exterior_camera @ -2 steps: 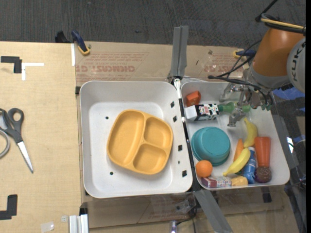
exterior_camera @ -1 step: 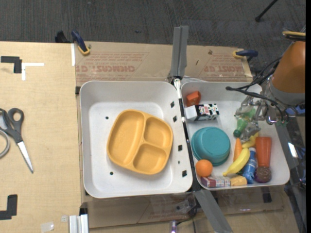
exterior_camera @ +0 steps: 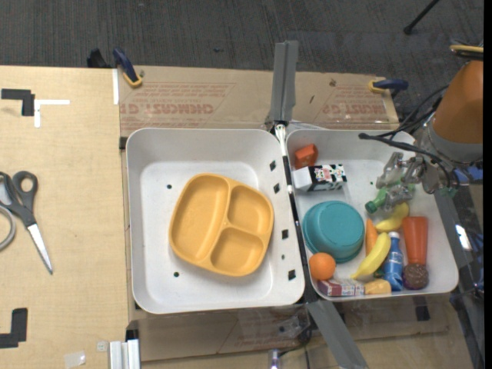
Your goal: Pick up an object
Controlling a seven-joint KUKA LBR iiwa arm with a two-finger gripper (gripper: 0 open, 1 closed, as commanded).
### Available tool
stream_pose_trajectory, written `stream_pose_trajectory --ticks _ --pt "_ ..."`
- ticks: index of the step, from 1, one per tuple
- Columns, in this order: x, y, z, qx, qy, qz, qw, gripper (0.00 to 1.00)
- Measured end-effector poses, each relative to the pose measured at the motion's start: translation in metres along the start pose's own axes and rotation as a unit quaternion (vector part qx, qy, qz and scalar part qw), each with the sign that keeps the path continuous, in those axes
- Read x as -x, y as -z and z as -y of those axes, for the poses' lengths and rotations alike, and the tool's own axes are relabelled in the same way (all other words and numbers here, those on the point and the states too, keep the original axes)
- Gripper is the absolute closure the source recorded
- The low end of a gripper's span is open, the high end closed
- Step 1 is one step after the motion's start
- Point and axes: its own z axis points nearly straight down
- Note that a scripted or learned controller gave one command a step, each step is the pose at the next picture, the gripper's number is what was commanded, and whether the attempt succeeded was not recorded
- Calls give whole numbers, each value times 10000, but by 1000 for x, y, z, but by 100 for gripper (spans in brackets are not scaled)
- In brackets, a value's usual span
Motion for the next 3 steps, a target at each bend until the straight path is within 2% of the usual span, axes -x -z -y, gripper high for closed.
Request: stream_pose_trajectory --ticks 1,2,3 --pt "-9 36 -76 12 173 -33 9998 100" --pt "39 9 -108 -72 -300 52 9995 100" --pt "32 35 -64 8 1506 -11 9886 100"
